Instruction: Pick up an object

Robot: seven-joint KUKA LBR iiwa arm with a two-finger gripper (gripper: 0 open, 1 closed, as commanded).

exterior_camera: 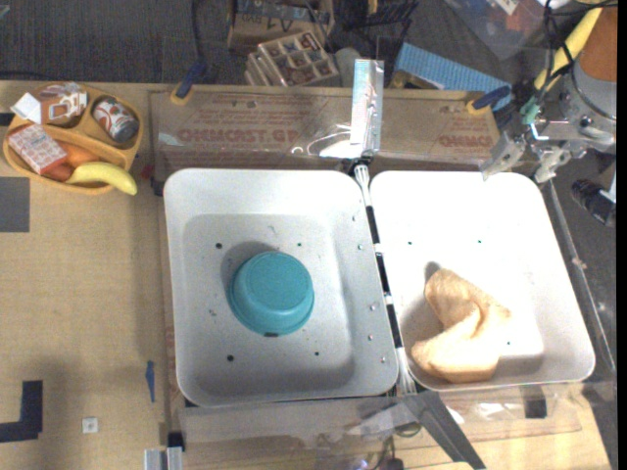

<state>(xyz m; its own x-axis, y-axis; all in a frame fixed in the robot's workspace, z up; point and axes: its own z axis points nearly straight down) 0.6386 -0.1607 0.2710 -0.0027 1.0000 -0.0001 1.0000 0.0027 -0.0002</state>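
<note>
a tan wooden bench (78, 292) fronts dark grey carpet (98, 18) strewn with cables (211, 8) and boxes (294, 57).

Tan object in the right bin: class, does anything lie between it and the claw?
Nothing visible does. The claw sits at the right bin's far right corner, and bare white floor runs from there to the tan object. The teal bowl is in the left bin.

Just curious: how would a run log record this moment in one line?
pincer: open, above right bin's far corner | teal bowl: left bin | tan croissant: right bin
</note>
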